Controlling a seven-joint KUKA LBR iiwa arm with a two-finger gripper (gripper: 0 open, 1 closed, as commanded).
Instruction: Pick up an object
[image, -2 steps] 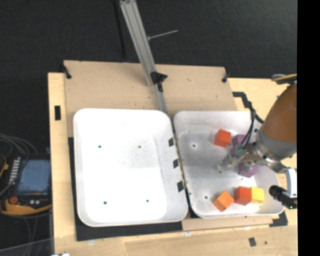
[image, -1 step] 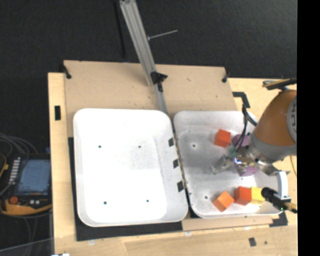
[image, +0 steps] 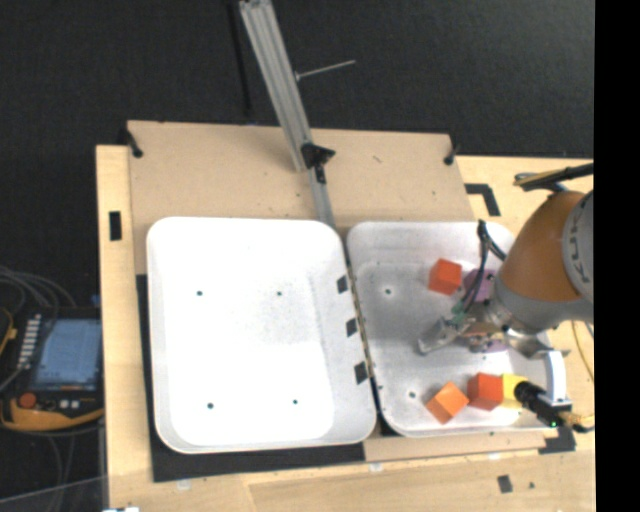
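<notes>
1. Bench: a light wooden bench top (image: 400, 160) carries two shallow white plastic bins side by side, the left bin (image: 175, 245) and the right bin (image: 395, 245), their inner rims touching along the middle.
2. Arm: the grey arm with its orange band (image: 545, 255) reaches in over the right edge of the right bin, and its two-finger gripper (image: 440, 342) hangs low over the middle of that bin, pointing toward the left bin.
3. Jaws: whether they stand apart or together cannot be told, since the metal tip is small and blurred; no object can be seen between them.
4. Task objects, all in the right bin:
   - an orange-red block (image: 446, 276) lies toward the far edge, just above the gripper and apart from it;
   - an orange cube (image: 449, 401) lies near the front edge;
   - a red cube (image: 486, 390) sits just beside the orange cube, on its right;
   - a small yellow piece (image: 516, 386) lies against the red cube's right side, close to the front right corner.
5. Other things: a slanted grey metal pole (image: 285, 90) rises from the far edge of the bench, and a handheld control pendant with a blue screen (image: 65, 358) lies off the bench's left edge.
</notes>
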